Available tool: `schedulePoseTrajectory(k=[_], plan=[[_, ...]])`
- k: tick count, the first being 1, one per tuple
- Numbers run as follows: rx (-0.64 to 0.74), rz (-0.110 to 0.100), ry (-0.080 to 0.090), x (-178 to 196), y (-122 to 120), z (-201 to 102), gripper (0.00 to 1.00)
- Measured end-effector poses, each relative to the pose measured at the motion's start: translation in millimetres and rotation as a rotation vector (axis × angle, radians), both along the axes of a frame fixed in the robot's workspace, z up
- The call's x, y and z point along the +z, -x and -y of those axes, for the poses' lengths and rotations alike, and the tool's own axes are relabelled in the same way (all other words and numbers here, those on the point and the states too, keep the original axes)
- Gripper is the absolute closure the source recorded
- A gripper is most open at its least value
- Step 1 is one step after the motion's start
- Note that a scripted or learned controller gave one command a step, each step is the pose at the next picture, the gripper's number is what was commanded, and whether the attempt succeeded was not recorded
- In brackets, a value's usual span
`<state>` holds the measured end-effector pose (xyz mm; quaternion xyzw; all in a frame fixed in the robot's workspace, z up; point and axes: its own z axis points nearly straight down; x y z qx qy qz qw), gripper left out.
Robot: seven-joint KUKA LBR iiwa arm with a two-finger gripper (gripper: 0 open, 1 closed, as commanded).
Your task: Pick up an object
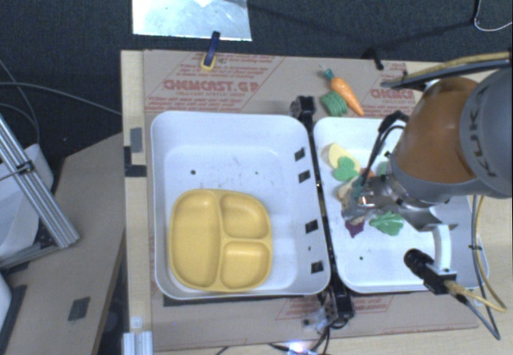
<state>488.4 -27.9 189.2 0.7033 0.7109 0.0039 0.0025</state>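
My gripper (358,203) reaches down into the right bin (377,269), low over a small heap of toy food. The heap holds a pale yellow piece (337,155), a green leafy piece (345,171), a purple piece (355,227) and another green piece (388,223). The gripper sits right on the middle of the heap, between the upper green piece and the purple one. The grey and orange arm (437,141) covers the bin's right part.
The left bin (232,133) holds a yellow divided tray (220,239). A toy carrot (345,91) and a green toy (332,104) lie on the cardboard behind the right bin. A blue and yellow clip (211,51) lies at the back.
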Motion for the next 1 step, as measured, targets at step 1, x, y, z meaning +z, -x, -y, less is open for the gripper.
schedulePoseTrajectory(k=[1], plan=[[0.004, -0.003, -0.002, 43.5, 1.0, -109.3, 1.00]])
